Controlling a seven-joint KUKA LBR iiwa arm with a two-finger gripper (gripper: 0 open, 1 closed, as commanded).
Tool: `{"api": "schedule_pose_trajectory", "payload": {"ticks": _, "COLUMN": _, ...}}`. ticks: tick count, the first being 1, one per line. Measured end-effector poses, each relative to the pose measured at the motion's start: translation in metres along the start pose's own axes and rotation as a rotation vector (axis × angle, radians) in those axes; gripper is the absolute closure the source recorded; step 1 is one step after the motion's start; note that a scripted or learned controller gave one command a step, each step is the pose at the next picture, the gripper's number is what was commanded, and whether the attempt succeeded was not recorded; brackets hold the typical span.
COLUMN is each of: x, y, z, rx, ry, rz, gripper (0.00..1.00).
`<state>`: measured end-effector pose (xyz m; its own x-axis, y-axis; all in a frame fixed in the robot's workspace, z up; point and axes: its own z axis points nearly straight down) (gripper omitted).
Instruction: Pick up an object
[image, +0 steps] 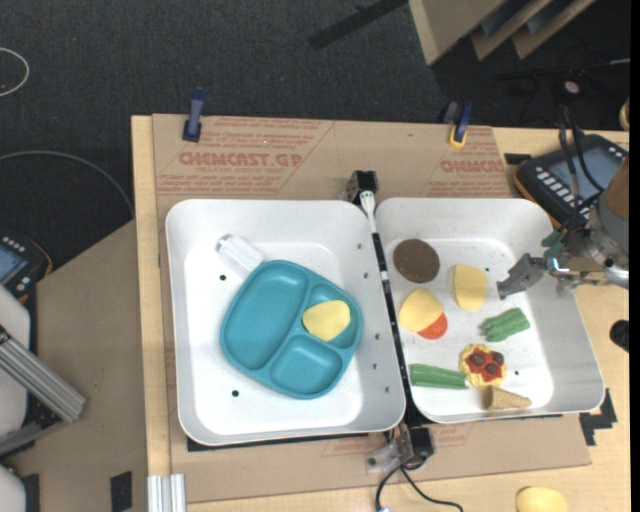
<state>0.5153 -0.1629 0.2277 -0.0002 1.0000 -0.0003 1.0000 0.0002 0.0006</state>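
Whether the jaws are released or clenched, you cannot tell; your gripper (518, 275) hangs over the right bin (570, 345), near the yellow piece (470, 287) and green piece (505, 324), touching neither.

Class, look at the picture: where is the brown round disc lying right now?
The brown disc lies in the right bin, near its upper left corner, just above the yellow-and-red piece and left of the pale yellow piece.
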Motion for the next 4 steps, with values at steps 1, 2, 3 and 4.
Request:
{"api": "schedule_pose_trajectory", "payload": {"ticks": 1, "x": 0.0, "y": 0.001, "z": -0.011, "rx": -0.004, "ry": -0.001, "rz": -0.001, "gripper": 1.0}}
{"api": "schedule_pose_trajectory", "payload": {"ticks": 2, "x": 0.096, "y": -0.037, "z": 0.014, "rx": 0.007, "ry": 0.006, "rz": -0.008, "gripper": 1.0}}
{"api": "schedule_pose_trajectory", "payload": {"ticks": 3, "x": 0.154, "y": -0.035, "z": -0.024, "rx": -0.004, "ry": 0.003, "rz": -0.007, "gripper": 1.0}}
{"api": "schedule_pose_trajectory", "payload": {"ticks": 4, "x": 0.107, "y": 0.028, "z": 0.043, "rx": 0.003, "ry": -0.002, "rz": 0.004, "gripper": 1.0}}
